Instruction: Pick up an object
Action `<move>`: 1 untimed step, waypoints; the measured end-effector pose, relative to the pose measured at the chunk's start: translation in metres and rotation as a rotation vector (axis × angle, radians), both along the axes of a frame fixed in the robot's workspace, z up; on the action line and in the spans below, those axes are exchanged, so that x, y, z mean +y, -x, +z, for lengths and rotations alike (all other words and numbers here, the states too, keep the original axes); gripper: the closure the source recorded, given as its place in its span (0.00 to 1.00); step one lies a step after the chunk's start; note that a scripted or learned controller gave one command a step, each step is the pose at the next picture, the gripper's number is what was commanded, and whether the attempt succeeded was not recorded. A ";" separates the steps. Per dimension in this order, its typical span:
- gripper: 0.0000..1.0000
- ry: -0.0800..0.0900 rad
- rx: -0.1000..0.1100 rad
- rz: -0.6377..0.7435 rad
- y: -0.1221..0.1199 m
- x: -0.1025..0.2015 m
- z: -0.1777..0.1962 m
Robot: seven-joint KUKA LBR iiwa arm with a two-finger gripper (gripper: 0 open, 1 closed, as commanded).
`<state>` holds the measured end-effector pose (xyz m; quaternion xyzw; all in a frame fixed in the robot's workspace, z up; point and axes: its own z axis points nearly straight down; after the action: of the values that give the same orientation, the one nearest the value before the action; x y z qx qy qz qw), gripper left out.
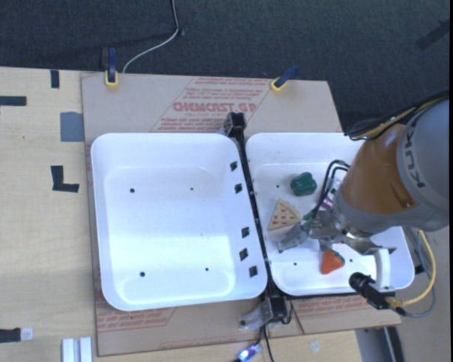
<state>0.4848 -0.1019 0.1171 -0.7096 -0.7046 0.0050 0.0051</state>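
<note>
Nearest us, orange object [331,262] is lying at 5 o'clock in rt bin [287,281]. We're seeing gripper [293,237] hovering low w/ nothing between narrowly parted fingers; waffle wedge [283,215], green piece [303,182] beyond. Pick not yet done.

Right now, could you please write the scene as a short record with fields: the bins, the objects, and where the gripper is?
left bin: white, shallow, on the cardboard sheet
right bin: white, holds three small objects
green object: upper middle of right bin
tan triangular piece: near the divider, below the green object
orange-red object: lower part of right bin
gripper: low over right bin, just below the tan triangular piece
arm: reaches in from the right
</note>
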 end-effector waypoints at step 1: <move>0.00 0.007 -0.029 0.007 -0.042 -0.037 0.183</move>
<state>0.5272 -0.1386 0.2999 -0.7072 -0.7069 -0.0030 -0.0076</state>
